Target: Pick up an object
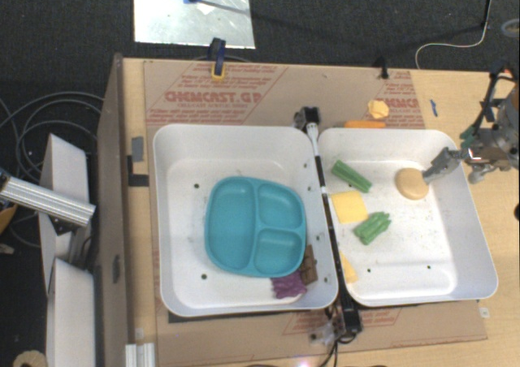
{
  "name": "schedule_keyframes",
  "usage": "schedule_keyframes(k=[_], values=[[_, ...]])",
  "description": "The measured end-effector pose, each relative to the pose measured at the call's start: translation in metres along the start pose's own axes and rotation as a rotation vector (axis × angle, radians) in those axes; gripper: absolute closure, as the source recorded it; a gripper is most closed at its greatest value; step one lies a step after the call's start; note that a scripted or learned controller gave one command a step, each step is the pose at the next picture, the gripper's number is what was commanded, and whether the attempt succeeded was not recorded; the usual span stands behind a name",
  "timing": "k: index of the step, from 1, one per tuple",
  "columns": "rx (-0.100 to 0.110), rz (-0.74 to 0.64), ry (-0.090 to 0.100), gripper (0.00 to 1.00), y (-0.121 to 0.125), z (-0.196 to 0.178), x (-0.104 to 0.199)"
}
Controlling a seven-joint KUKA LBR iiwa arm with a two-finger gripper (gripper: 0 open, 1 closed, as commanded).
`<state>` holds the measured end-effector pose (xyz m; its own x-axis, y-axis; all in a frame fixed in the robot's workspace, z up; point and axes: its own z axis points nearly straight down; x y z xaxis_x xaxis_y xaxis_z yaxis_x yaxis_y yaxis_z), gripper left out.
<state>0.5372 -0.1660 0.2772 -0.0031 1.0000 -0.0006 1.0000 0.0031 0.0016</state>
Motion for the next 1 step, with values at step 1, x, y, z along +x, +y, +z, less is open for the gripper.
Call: schedule_keyframes(k=[1], values=[[0.013,-0.006,0.006,0.0,0.0057,0.1631,0.0582]])
